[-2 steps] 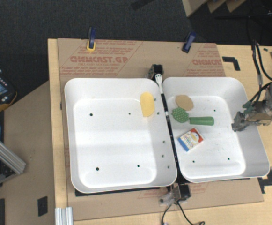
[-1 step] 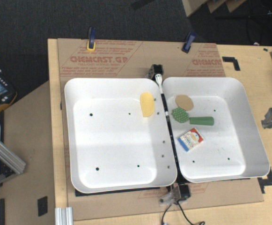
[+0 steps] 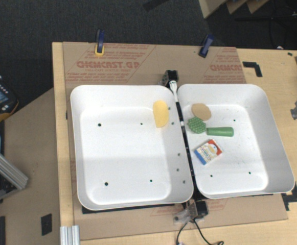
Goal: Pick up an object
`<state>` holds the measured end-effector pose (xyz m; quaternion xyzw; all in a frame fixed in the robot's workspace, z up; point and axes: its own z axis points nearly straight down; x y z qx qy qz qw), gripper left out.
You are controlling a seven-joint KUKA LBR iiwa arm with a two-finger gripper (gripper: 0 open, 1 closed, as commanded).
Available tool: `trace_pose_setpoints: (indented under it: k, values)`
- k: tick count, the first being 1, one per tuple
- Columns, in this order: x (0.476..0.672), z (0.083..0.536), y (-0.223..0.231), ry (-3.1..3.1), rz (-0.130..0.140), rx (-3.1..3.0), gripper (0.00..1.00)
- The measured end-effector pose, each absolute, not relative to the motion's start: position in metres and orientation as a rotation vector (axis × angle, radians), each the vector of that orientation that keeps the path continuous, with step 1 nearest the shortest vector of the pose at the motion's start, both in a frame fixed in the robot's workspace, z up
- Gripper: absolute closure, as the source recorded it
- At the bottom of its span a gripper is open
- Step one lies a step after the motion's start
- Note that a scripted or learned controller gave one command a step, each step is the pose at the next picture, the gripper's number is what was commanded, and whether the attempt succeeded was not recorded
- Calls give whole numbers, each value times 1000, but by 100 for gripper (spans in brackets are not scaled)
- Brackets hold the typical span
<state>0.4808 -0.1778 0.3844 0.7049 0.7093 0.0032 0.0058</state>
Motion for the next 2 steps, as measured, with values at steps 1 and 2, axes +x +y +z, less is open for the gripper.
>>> trace_pose_setpoints:
  k: [1,2]
  values:
    - [509,229,-128,2237,-9,2225,100]
    - [477,257,-218,2207,-3,2226,100]
